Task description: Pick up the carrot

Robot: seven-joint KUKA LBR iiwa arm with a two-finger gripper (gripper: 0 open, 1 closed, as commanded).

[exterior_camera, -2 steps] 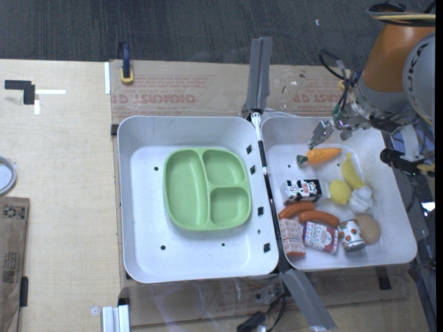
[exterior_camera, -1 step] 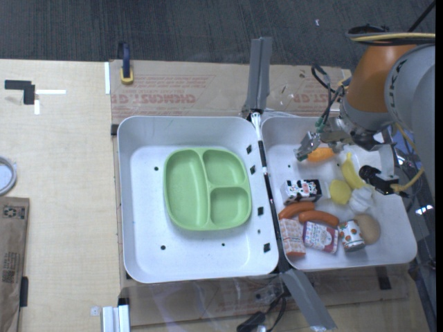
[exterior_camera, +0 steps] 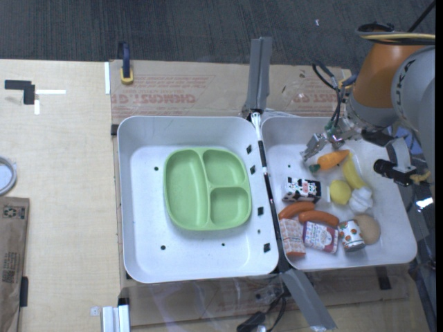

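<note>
The arm (exterior_camera: 405, 81) is a bulky rounded grey casing with a glossy orange band at its twelve o'clock side, thin black cables looping at nine o'clock, and a small metallic gripper (exterior_camera: 317, 146) at eight o'clock.

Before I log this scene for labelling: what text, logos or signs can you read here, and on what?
"CHEMCAT", red print seen upside down, on the cardboard sheet behind the bins; the rest of that line is blurred.
Recycling symbol on the brown paper bag at the left edge.
Print on the food packets and the small can: too small to read.
</note>
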